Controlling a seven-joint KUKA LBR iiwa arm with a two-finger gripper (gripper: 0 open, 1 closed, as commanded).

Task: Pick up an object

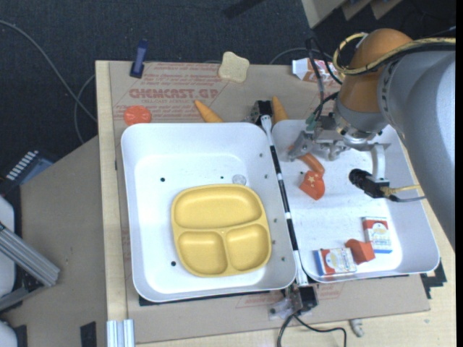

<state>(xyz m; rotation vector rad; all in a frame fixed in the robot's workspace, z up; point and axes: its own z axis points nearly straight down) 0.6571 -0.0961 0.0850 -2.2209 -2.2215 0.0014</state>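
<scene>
The claw (317,150) hangs low over the far end of the right bin (405,262); whether it is open or closed, I cannot tell. An orange block (312,162) lies just beneath it, touching or not unclear; a red piece (312,186) sits just beside.

Two shallow white plastic bins (145,194) are sitting side by side. One yellow three-compartment plastic tray (220,228) is lying in the left bin. In the right bin are lying two small red-and-white printed cartons (379,235) and three orange-red plastic pieces (312,186).
</scene>
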